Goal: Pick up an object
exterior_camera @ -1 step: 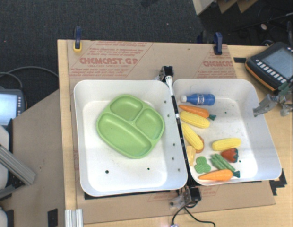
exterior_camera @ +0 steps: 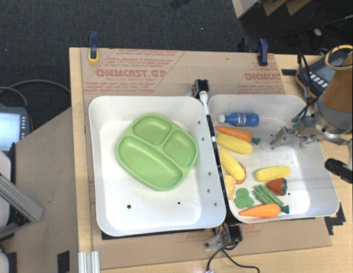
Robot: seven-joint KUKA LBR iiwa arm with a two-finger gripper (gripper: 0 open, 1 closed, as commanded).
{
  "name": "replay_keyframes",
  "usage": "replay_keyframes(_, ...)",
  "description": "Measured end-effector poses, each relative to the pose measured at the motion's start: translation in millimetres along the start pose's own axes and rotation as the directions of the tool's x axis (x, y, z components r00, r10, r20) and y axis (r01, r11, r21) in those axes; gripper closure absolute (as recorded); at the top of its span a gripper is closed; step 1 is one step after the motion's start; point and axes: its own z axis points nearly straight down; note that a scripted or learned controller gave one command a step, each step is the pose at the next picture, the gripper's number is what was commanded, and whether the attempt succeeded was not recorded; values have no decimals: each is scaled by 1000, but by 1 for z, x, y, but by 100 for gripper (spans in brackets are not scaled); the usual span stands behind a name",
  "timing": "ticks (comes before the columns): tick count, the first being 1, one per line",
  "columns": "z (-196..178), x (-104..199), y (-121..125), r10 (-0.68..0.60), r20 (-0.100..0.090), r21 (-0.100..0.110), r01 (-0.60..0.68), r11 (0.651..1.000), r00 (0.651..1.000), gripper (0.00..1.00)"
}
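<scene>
The arm (exterior_camera: 336, 104) is grey with an orange band above the wrist, ending in a gripper (exterior_camera: 277, 140) of thin, pale metal fingers amid dark cables.

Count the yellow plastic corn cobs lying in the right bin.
3. One yellow plastic corn cob lies under the upper carrot, one slants along the right white bin's left wall, one sits mid-bin above the red strawberry. Others may be hidden.
</scene>
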Motion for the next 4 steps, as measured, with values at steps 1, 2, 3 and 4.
replay_keyframes(1,20,79,56,-5,5,-14,5,1000,1000,0)
replay_keyframes(2,20,114,67,0,8,-3,0,1000,1000,0)
replay_keyframes(3,24,120,78,1,10,32,-2,999,1000,0)
replay_keyframes(4,15,120,77,5,6,36,-5,999,1000,100)
